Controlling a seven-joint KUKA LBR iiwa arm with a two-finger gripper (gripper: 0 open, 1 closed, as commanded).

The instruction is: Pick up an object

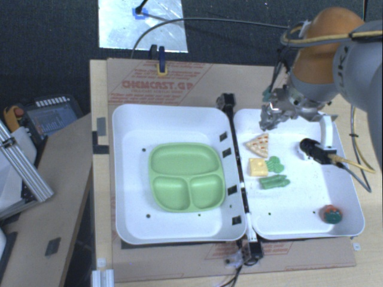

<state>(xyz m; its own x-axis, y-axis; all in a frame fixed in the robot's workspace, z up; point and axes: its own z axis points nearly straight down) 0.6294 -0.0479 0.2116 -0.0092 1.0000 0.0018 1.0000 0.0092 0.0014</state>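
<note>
Choosing a target is the step in hand, since the gripper [269,123] hangs over the upper left part of the right bin [299,211] and holds nothing that can be seen; whether it is open or closed cannot be told at this angle. Candidates, left to right: a pizza-slice toy [258,143] lies just below the gripper and is the nearest; a yellow block [258,167] lies just below the slice; a green floret [275,162] touches the block's right side; a green pod [274,183] lies just beneath them; a small round toy [331,214] sits well apart in the lower right corner. The slice looks the soundest choice, needing mainly a short descent, though it is flat and probably wants a grasp across its narrow width, low against the bin floor. The block, floret and pod are crowded together, so a descent among them would likely nudge a neighbour. Surroundings, left to right: the left bin [131,160] at frame centre carries a green divided plate [185,177], well away from the work. The black strip [235,160] between the bins runs close to the slice's left edge and could catch a descent drifting leftward.
</note>
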